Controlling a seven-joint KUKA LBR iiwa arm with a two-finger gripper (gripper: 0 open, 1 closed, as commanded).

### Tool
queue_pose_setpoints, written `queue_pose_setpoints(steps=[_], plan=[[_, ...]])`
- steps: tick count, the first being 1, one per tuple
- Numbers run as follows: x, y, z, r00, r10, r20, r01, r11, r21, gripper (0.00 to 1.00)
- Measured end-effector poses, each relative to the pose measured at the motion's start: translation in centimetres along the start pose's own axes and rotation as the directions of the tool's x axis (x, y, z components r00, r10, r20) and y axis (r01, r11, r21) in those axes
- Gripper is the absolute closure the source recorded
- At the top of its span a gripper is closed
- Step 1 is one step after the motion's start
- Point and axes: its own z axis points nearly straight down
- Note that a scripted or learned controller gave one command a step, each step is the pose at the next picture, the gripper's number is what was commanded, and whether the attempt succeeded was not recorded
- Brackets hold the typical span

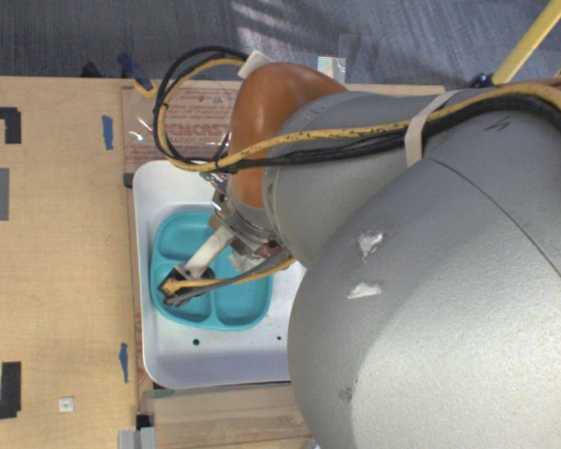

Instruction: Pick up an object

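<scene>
A turquoise divided tray [243, 305] lies in the white bin [168, 368], towards the bin's left and middle. My gripper [250, 241] hangs low over the tray's upper right part, beneath the orange wrist band. The wrist and the big grey arm hide most of it. No object can be made out at the gripper. The tray's upper left compartment [179, 237] looks bare.
The arm's grey body covers the right half of the view, including the bin's right side. Wooden bench [56, 251] with black tape marks and blue tape bits lies to the left. A pinkish crinkled sheet [192, 124] sits beyond the bin's far edge.
</scene>
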Motion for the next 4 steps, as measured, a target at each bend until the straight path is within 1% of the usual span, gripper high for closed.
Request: queue_pose_setpoints(steps=[1,2,3,4], plan=[[-1.6,-1.2,10.7,0.955,0.296,-0.003,-0.296,0.955,0.001,1.0],[-2.3,-1.9,1.5,0.907,0.421,-0.003,-0.421,0.907,0.001,1.0],[-2.3,-1.9,0.8,0.908,0.42,0.0,-0.42,0.908,0.0,1.0],[-3.0,-2.6,-5.2,0.993,0.115,0.003,-0.115,0.993,0.001,1.0]])
